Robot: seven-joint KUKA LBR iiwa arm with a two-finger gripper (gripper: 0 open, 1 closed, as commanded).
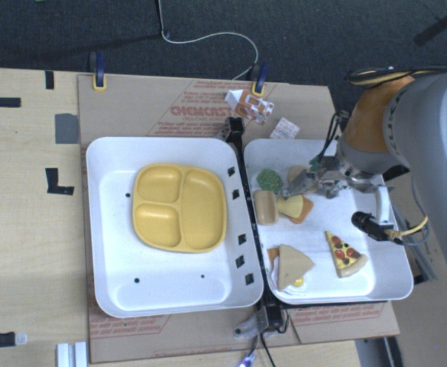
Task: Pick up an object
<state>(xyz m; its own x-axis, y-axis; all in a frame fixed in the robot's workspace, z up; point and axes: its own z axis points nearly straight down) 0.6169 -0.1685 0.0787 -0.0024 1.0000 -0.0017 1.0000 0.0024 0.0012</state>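
Over right bin [391, 281], gripper [309, 180] sits low beside cheese wedge [293, 207] and green piece [269, 180]; jaws' state cannot tell. Nothing visibly lifted; pick not yet done. Pizza slice [344, 254], sandwich [290, 266] lie untouched nearby.

Left bin [105, 228] holds a yellow divided plate [180, 207], lying flat. Right bin [387, 277] holds toy food: green broccoli piece [269, 180], bread slice [265, 206], cheese-and-orange wedge [294, 208], folded sandwich [290, 266], pizza slice [344, 255]. Arm [406, 128] enters from right; gripper [309, 176] sits low over the right bin's upper part, just beside the broccoli and wedge. Finger state unresolved.
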